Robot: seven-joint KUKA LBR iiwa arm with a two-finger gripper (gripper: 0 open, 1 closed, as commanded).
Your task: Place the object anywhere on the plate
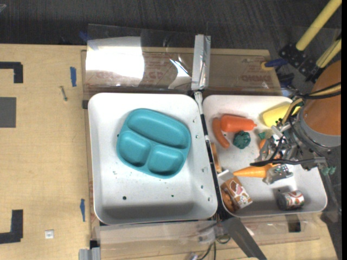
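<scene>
Since the teal plate [153,141] in the left bin [103,199] has nothing on it, we judge the task is at the picking step. The arm [325,110] leans in low over the right bin [314,202], right of the plate, and the gripper [272,155] sits among cables just above a carrot [254,171]. We cannot tell what the fingers are doing, since wiring clutters that spot. Likely the carrot is the target, lying on the bin floor. The next move calls for a sure grasp, a lift over the divider, then travel left to the plate.
</scene>
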